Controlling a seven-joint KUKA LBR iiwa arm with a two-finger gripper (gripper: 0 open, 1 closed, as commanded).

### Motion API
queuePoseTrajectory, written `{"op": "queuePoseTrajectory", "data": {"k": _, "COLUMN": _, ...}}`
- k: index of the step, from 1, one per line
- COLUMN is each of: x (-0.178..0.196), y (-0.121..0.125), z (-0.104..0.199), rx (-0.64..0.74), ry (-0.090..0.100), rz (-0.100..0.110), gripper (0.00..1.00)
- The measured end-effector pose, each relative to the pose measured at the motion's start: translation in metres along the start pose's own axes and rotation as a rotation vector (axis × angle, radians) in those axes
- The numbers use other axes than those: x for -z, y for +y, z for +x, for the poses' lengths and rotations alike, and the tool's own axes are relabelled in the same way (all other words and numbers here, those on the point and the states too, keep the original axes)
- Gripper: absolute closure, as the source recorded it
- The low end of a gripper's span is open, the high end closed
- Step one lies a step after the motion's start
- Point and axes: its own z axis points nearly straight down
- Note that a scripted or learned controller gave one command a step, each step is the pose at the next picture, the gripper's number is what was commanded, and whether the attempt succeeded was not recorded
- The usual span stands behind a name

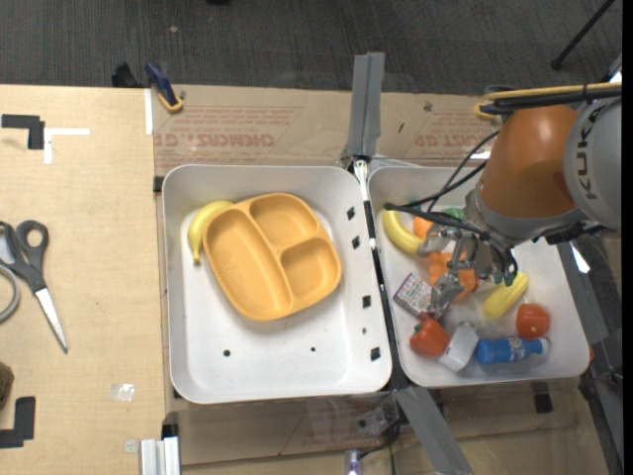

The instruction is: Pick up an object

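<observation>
My gripper point(453, 283) hangs low over the middle of the right bin point(566, 368), among a cluster of toys. Directly under and beside it lie an orange piece point(438, 265) and a purple-and-white packet point(411, 292). A yellow banana point(398, 232) lies to its upper left, and a yellow lemon-like piece point(505, 296) to its right. In front of it sit a red toy point(429, 338), a blue bottle point(504, 350) with a white end, and a red-orange ball point(532, 319). The orange wrist band point(529, 166) hides the bin's back part.
The left bin point(178, 295) holds a yellow divided plate point(272, 255) with a banana point(203, 228) tucked at its left edge. A metal divider point(364, 107) runs between the bins. Scissors point(35, 275) lie on the bench at far left. Cables point(435, 201) trail beside the wrist.
</observation>
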Motion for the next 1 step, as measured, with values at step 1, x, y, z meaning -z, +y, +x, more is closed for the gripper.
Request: {"op": "queuePoseTrajectory", "data": {"k": 1, "x": -0.0051, "y": 0.0014, "z": -0.0051, "rx": -0.165, "ry": -0.004, "rz": 0.002, "gripper": 0.0}}
